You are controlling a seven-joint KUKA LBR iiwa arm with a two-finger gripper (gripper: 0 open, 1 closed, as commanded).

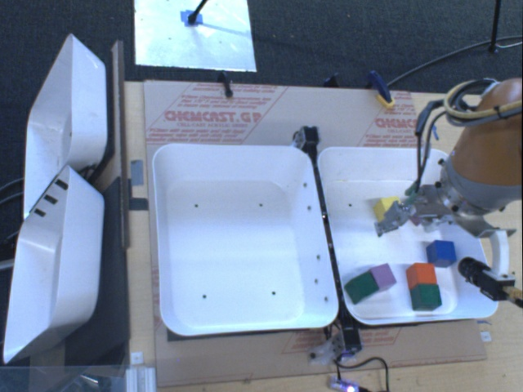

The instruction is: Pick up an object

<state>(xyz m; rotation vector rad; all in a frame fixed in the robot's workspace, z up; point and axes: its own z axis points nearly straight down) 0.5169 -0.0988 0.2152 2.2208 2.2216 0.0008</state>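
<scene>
Yellow block (386, 207) is sitting in the right bin (351, 182), upper middle, just beside the claw (393, 219), maybe touching it. Claw is hanging low over that bin, reaching leftward; can't tell how far its fingers are spread or whether anything is between them. Blue block (441, 252) is lying near the arm. Purple block (382, 277) and green block (360, 287) are touching. Orange block (422, 273) is sitting against a dark green block (426, 297). Left bin (176, 166) is sitting alongside on the worktop (270, 104).
</scene>
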